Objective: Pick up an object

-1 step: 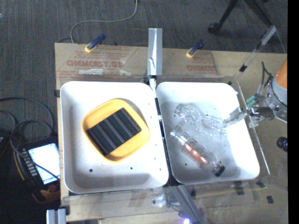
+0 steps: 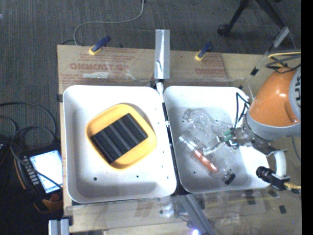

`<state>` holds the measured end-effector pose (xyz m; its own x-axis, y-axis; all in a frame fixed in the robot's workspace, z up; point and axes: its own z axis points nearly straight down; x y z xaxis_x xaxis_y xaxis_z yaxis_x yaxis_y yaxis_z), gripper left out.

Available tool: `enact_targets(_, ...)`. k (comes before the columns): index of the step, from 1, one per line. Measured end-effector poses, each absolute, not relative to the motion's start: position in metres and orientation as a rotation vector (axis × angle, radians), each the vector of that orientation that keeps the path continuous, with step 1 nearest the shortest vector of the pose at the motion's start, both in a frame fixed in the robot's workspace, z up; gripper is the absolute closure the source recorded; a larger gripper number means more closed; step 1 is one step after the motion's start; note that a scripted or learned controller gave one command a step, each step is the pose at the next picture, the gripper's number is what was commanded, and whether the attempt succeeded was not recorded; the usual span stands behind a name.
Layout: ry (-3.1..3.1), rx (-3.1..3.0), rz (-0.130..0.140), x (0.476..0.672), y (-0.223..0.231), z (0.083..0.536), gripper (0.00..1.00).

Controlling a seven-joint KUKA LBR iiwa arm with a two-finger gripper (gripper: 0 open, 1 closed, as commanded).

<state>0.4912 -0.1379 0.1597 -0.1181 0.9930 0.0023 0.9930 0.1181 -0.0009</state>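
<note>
End effector [image 2: 226,140]: low in the right bin, among clear plastic; grip state cannot be told.
Right bin [image 2: 205,93]: holds crumpled clear wrap [image 2: 199,120] and a clear tube with an orange core [image 2: 199,156], left of the end effector.
Left bin [image 2: 78,102]: holds a yellow tray with black ribbed insert [image 2: 121,135].
Writing: faded red letters on cardboard [image 2: 93,67] behind the left bin, unreadable.

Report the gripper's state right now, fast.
Gripper: over the right bin, by the clear plastic piece; open or shut cannot be told.
</note>
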Motion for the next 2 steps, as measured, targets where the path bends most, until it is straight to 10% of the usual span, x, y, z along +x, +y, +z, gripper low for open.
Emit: enact_targets(2, -2.353, -2.091, 0.003, 0.644, -0.181, 0.091, 0.00)
